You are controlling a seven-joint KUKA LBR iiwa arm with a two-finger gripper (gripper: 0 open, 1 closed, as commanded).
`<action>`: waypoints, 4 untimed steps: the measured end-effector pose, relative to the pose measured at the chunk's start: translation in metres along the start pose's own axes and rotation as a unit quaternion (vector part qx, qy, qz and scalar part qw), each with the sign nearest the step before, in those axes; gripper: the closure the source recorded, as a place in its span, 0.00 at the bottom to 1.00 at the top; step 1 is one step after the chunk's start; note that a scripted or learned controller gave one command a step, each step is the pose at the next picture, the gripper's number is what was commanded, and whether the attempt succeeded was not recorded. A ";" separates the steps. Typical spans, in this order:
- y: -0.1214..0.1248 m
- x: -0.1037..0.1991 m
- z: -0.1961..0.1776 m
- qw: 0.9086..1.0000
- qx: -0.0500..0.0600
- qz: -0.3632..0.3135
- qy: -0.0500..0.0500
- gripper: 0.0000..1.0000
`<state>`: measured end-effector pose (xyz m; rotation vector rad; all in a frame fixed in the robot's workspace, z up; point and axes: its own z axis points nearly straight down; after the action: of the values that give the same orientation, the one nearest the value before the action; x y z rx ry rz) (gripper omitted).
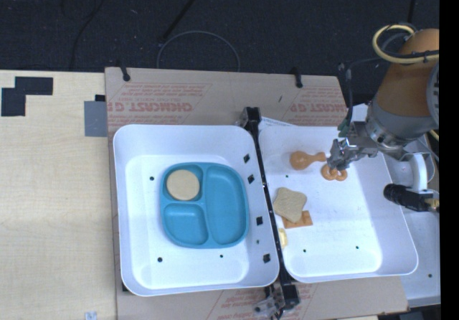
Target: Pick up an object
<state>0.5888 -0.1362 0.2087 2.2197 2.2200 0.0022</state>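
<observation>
Your left bin (136, 168) holds a blue tray (215, 218) with a tan disc (182, 184) at ten o'clock; the end effector (337, 162), grip state unreadable, hovers over the right bin's (387, 240) orange pretzel (333, 173).

A small orange-tan piece (334, 173) is lying flat near the far right part of the right bin's floor, right under the gripper's tip, which is hiding part of it. Just to its left a spoon-shaped orange piece (306, 161) is lying flat with its handle pointing toward it. Nearer the bin's left wall a tan toast slice (289, 204) is lying flat and partly covering a thin orange square (304, 220), whose corner is sticking out at the slice's near right edge.
</observation>
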 end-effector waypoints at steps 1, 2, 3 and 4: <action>0.000 -0.001 -0.031 1.000 0.001 0.000 0.000 1.00; -0.002 0.047 -0.029 1.000 0.003 -0.002 0.001 1.00; -0.017 0.099 -0.016 1.000 0.004 -0.002 0.001 1.00; -0.035 0.146 -0.024 1.000 0.004 -0.002 0.001 1.00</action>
<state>0.5535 0.0098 0.2325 2.2204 2.2295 -0.0025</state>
